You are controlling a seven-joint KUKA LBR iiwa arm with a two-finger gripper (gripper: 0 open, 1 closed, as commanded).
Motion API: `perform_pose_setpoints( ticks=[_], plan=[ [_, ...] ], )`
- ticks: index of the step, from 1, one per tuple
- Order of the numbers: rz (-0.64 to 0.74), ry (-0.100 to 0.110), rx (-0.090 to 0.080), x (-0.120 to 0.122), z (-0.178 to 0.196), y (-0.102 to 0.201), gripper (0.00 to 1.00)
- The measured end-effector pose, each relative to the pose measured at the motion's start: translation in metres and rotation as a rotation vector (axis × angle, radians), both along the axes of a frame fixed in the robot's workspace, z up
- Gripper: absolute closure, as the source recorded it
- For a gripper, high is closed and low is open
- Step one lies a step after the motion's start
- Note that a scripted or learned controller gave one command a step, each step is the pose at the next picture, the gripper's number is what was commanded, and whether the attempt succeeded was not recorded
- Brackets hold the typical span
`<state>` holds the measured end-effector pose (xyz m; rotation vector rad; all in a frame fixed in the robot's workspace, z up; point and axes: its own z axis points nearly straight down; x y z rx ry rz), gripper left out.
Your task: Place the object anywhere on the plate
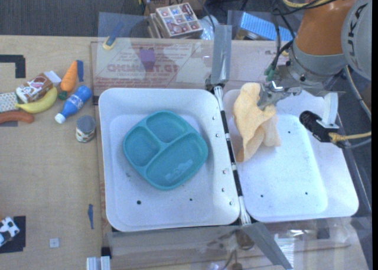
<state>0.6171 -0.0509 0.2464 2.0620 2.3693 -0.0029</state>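
A teal divided plate (165, 149) lies in the left bin (118, 109). A yellow cloth (253, 122) hangs crumpled over the upper left part of the right bin (307, 186), close to the divider between the bins. My gripper (269, 94) comes down from the right and is shut on the cloth's upper right edge. The cloth's lower folds trail toward the bin floor, and I cannot tell whether they touch it. The plate sits well left of the cloth with nothing on it.
On the bench left of the bins lie a banana (36, 103), a blue bottle (74, 103), a carrot (70, 76) and a small can (85, 128). Boxes (177, 19) and a clear panel (153, 65) stand behind the bins. A black cable connector (316, 126) hangs over the right bin.
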Motion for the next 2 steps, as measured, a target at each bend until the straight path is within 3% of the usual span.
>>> perform_pose_setpoints(
  ticks=[1, 2],
  plan=[
    [0.051, 0.001, 0.002, 0.018, -0.057, 0.044, 1.00],
    [0.094, 0.000, 0.002, -0.029, -0.040, 0.132, 1.00]
  ],
)
